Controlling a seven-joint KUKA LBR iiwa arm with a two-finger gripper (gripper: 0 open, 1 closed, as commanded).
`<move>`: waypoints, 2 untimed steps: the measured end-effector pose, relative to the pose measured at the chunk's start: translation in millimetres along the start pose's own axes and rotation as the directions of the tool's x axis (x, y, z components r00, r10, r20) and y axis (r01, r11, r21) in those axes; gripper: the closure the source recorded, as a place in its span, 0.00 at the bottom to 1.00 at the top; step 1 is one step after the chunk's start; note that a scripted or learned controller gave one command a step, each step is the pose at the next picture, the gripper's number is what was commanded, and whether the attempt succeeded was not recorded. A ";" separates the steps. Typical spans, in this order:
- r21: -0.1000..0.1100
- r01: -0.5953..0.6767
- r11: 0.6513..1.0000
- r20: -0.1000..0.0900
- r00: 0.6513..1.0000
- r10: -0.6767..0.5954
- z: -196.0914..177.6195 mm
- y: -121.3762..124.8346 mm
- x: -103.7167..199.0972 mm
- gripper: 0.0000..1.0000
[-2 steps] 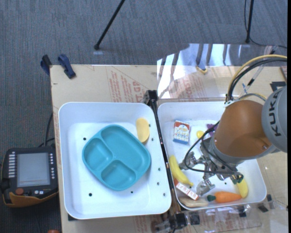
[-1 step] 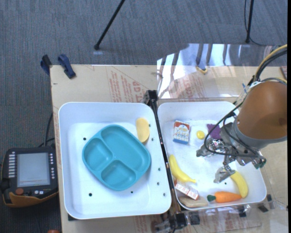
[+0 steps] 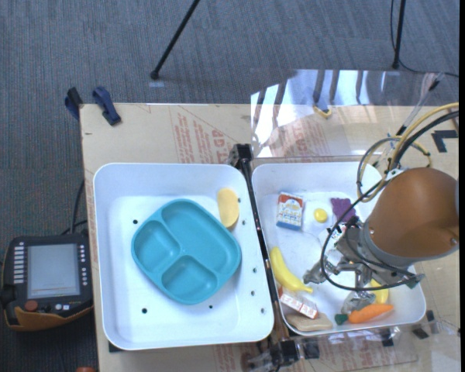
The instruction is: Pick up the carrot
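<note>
The carrot [image 3: 370, 313] lies flat in the near right corner of the right bin [image 3: 349, 169], close to the wall, so a grasp there has little room on that side. The claw [image 3: 362, 281] hangs just above and left of it, wrist pointed down, likely lining up for the pick. Its finger spread I cannot tell, and nothing shows between them.

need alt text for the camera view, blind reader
A grey arm with an orange band reaches from the right into the right bin, its tool hanging just above an orange carrot near the bin's front edge. A banana and a small carton also lie there. The left bin holds a blue tray.
</note>
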State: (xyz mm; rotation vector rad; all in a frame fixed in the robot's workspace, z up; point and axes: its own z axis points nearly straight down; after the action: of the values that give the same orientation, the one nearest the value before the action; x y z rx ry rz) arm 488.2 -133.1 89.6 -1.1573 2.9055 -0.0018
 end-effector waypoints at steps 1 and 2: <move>-0.007 -0.178 0.984 -0.010 0.984 0.178 -14.1 -29.8 -13.4 0.00; 0.003 -0.066 0.998 0.013 0.998 0.066 -2.2 -35.9 19.6 0.00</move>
State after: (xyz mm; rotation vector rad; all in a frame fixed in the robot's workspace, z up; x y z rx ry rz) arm 498.6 -172.6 91.8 -1.0566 2.9299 0.0019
